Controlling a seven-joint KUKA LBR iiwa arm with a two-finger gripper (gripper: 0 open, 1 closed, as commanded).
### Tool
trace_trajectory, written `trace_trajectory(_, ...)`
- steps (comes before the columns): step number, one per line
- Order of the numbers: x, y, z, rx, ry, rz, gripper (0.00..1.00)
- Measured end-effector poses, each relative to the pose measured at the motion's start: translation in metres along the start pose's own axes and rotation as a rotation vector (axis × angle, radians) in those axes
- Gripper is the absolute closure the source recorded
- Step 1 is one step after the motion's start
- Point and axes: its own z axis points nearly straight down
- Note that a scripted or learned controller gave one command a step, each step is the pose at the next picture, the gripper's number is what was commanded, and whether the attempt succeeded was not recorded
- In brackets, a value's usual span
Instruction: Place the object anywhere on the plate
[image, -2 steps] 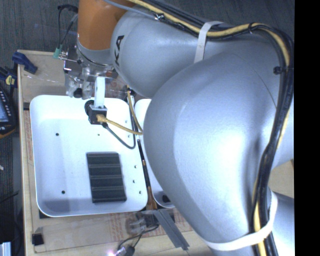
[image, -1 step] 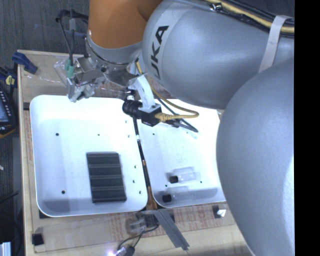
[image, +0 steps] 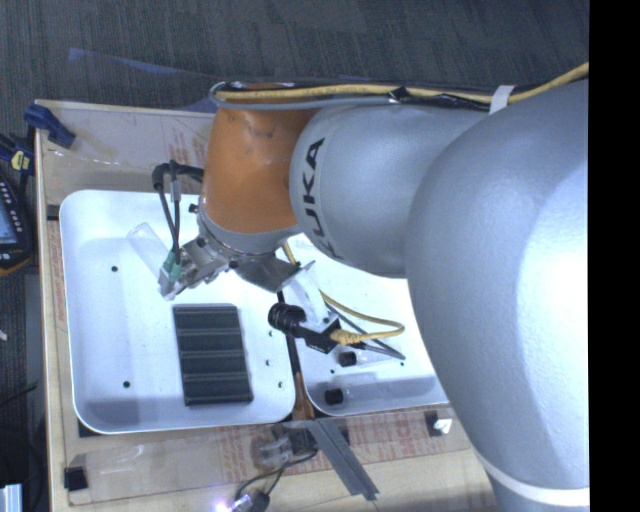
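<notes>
The left shallow white plastic bin (image: 95, 300) holds a dark ribbed rectangular block (image: 211, 354), lying flat toward the bin's five o'clock corner. At the block's eleven o'clock, close above it, hangs the two-finger gripper (image: 172, 282) of the grey arm with an orange band (image: 250, 165). The right shallow white bin (image: 375, 400) sits at the left bin's three o'clock, touching it, largely covered by the arm. A small dark object (image: 333, 397) lies at that bin's six o'clock edge.

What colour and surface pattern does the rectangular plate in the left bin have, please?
The plate is dark grey to black with parallel ridges across it, seen in the camera view.
</notes>
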Motion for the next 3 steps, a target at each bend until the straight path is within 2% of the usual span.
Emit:
trace_trajectory(1,0.011,0.046,0.093,0.002,0.001,0.528,1.00)
trace_trajectory(2,-0.042,0.073,0.128,0.001,0.001,0.659,1.00)
trace_trajectory(3,0.002,0.082,0.010,-0.001,0.003,0.873,1.00)
